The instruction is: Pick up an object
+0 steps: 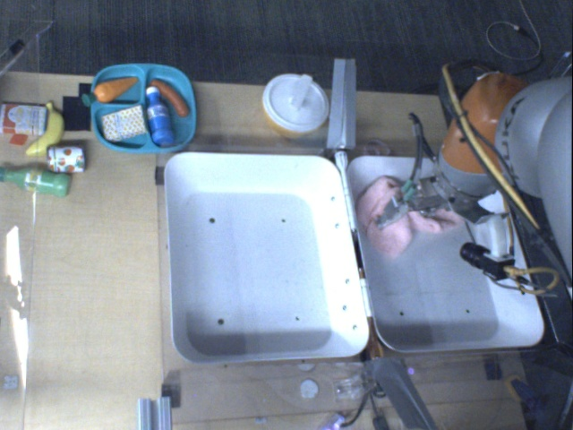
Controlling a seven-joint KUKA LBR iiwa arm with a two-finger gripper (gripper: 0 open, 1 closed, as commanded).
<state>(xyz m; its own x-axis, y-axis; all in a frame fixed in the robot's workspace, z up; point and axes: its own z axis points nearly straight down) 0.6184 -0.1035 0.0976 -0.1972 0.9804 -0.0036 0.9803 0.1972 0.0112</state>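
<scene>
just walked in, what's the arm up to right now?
The arm reaches in from the right with its gripper down in the right bin, right at a crumpled pink cloth in that bin's upper left. The gripper sits on or against the cloth, but I can't tell whether it has a hold of it. The left bin sits alongside. Off the bins, a blue divided tray of toy food and a lidded white cup stand on the bench.

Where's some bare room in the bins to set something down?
The left bin has bare floor from wall to wall. In the right bin, the front half is bare; its back half is crowded by the pink cloth and the claw on it.
</scene>
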